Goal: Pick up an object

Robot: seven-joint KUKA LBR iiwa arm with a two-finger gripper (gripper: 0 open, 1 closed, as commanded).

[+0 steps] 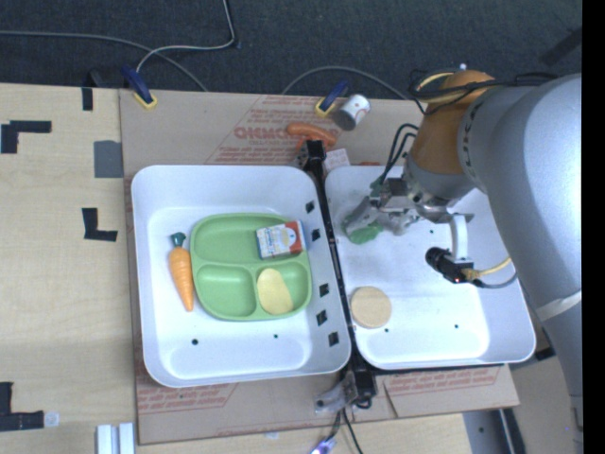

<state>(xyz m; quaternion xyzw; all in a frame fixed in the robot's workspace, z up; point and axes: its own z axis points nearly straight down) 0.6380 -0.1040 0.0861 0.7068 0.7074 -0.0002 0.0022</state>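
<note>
In the camera view, the gripper [371, 218] reaches into the right bin [492, 339], low at its far left part. Its jaws are clamped on a small green object [363, 234], rounded and partly hidden by the fingers. A tan round disc [371, 307] lies nearer. In the left bin [156, 197], a green divided tray [227, 253] holds a small carton [279, 241] and a yellow piece [275, 292]; a carrot [181, 274] lies just left of it.

Arm [539, 159]: I see its bulk cut off by the right edge.
Green object [364, 233]: partly hidden under the gripper [371, 218]; I can't tell whether it's gripped.
</note>
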